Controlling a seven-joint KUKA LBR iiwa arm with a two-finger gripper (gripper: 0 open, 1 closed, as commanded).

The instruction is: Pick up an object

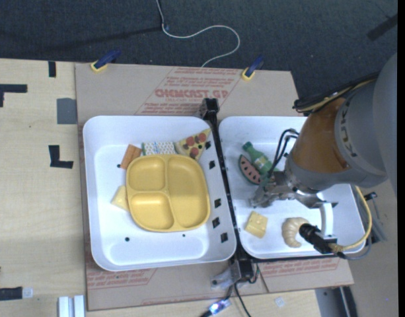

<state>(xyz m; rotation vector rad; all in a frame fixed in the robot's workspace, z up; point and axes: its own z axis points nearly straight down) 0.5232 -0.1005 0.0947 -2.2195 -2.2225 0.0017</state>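
Lower right bin (361, 246): cheese wedge (257, 224) and croissant (293, 231), light, stiff toys, take across the narrow sides | gripper (267, 195) low just above them, finger state cannot be told | farther up: watermelon slice (250, 168), green bottle (256, 154).

The grey arm (380, 131) reaches in from the right, its orange band (321, 144) sitting just above the wrist. The wrist points down and to the left, and the gripper (267, 195) hangs low at its end, dark cables looping beside it.
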